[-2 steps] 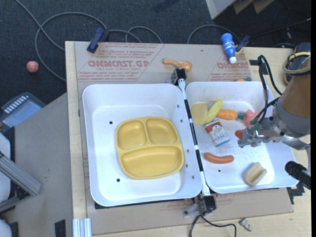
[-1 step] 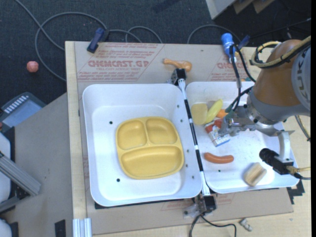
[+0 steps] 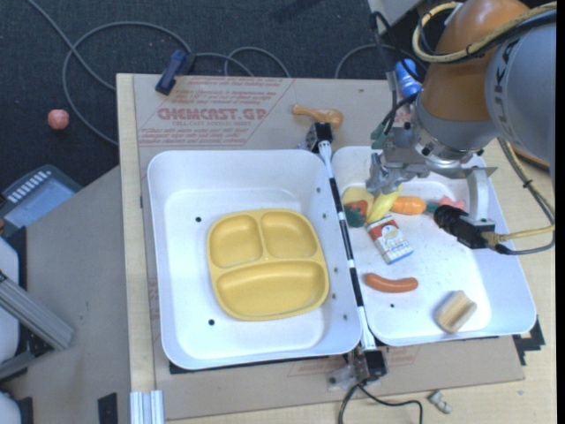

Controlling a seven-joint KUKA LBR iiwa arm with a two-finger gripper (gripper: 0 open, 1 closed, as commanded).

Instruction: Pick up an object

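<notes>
The floor (image 3: 71,25) is dark carpet with thin grey cables (image 3: 97,56) looping across it. A small pink ball (image 3: 58,118) lies there. The worktop (image 3: 221,113) is light brown board with red writing on it.

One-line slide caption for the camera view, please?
Gripper lowered over toy banana in right bin; yellow tray in left bin.
</notes>
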